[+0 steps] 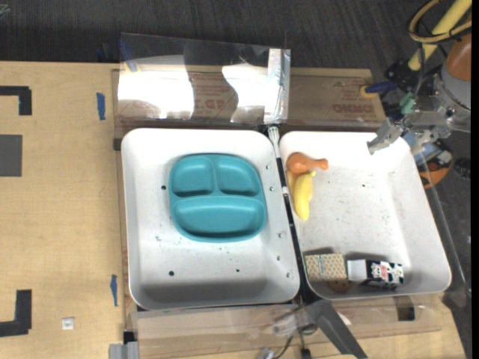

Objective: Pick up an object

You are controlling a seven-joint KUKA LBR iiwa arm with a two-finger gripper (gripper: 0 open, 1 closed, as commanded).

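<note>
Lying nearest the camera, along the near wall of the right shallow white bin, are two small packages side by side: a speckled tan rectangular sponge-like block and, touching its right end, a small black-and-white printed carton resting on its side. Farther back in that same bin, close against its left wall, a yellow plastic banana is lying lengthwise, slightly curved, smooth and glossy, with its far tip touching an orange plastic carrot-like toy that is pointing toward the right. Both toys are sitting well apart from the packages, with speckled bare bin floor lying between them.

At the far right corner of this bin, the grey two-finger gripper is hovering over the rim, well away from every object; whether it is open or closed cannot be told, as it is showing small and blurred.

Sitting in the middle of the left shallow white bin is a teal plastic divided plate with three compartments, lying flat
</note>
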